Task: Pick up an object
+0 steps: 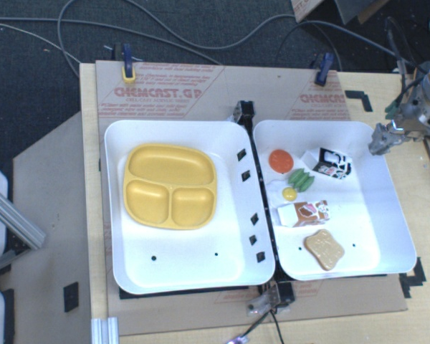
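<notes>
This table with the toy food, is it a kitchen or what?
Probably a robot lab, not a kitchen. The two white bins are clamped onto a taped board, a robot gripper hangs over the right bin's edge, and cables trail across the dark floor. The yellow plate looks like a practice prop.

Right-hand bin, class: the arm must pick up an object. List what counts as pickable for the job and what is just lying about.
For the job:
gripper, at the right bin's far right edge
orange ball
green toy
black-and-white toy
toast slice
printed packet

Just lying about:
yellow divided plate, in the left bin
blue clamps
</notes>
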Available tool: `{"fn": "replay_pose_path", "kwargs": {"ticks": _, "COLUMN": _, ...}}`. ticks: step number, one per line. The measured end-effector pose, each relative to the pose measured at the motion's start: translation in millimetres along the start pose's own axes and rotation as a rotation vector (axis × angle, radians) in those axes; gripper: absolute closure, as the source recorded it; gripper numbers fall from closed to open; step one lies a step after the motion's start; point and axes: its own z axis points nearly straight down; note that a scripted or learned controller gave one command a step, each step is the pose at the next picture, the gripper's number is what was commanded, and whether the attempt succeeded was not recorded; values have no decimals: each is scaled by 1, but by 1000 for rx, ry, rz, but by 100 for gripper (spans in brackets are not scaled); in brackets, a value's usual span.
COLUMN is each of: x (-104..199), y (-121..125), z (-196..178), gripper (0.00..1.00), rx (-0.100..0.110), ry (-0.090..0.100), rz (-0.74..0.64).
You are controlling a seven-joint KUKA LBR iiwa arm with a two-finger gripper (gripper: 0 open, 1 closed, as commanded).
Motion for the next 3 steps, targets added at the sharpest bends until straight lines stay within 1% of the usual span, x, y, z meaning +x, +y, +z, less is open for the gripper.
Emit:
{"fn": "replay_pose_path", "kwargs": {"ticks": 1, "x": 0, "y": 1, "z": -41, "gripper": 100, "rx": 2, "ry": 1, "rz": 0}}
{"fn": "replay_pose_path", "kwargs": {"ticks": 2, "x": 54, "y": -5, "z": -30, "gripper": 100, "rx": 10, "ry": 6, "rz": -4}}
{"fn": "replay_pose_path", "kwargs": {"ticks": 3, "x": 99, "y": -7, "z": -33, "gripper": 100, "rx": 9, "ry": 6, "rz": -4}}
